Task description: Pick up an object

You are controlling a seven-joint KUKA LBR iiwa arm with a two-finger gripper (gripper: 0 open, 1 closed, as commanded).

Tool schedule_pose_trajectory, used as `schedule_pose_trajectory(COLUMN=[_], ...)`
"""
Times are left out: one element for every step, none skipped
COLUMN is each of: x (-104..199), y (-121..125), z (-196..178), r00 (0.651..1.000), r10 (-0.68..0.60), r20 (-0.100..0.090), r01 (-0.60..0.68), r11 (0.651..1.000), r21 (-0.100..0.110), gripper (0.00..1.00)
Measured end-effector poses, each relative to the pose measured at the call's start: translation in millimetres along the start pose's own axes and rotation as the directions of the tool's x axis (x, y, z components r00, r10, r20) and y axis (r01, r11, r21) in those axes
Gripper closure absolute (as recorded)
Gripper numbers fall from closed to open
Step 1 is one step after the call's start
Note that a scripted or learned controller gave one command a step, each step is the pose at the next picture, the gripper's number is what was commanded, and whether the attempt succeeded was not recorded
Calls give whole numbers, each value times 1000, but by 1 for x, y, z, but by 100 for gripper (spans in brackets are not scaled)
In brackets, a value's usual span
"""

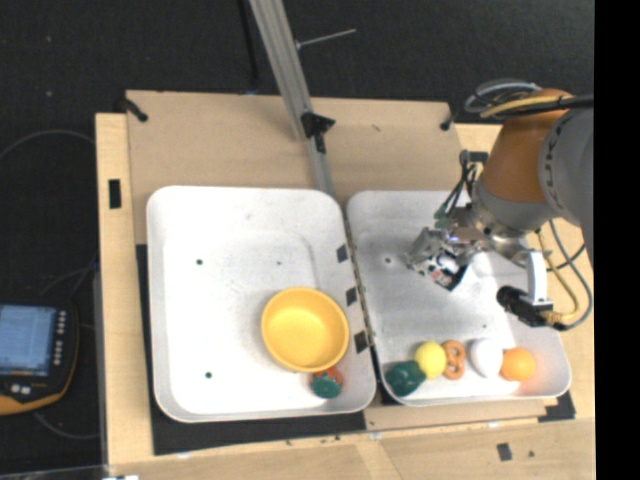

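My gripper [436,261] hangs over the upper middle of the right bin [392,230], reaching in from the right. Nothing shows between its fingers. Along that bin's front edge lies a row of small objects: a dark green one [404,376], a yellow ball [431,359], an orange-and-white piece [455,359], a white ball [486,357] and an orange ball [518,364]. They lie well below the gripper. In the left bin [200,238] sits a yellow bowl [304,328], with a small green and red object [327,383] just in front of it.
A slanted metal pole [290,78] runs from the top of the view down to the gap between the bins. A teach pendant [32,356] lies off the bench at the far left. A black cable fitting [525,305] hangs from the arm over the right bin.
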State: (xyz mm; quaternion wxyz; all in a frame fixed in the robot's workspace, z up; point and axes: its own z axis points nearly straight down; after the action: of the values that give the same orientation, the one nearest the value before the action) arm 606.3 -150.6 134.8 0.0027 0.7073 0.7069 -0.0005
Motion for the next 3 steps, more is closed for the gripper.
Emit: schedule_pose_trajectory(x=[-3, -4, -1], y=[5, 6, 11], z=[9, -1, -46], r00=[1000, 1000, 1000], r10=[2, 6, -3], r20=[4, 6, -4], r01=[-2, -6, 3], r11=[1000, 1000, 1000], r21=[-17, -23, -3], gripper=[0, 100, 100])
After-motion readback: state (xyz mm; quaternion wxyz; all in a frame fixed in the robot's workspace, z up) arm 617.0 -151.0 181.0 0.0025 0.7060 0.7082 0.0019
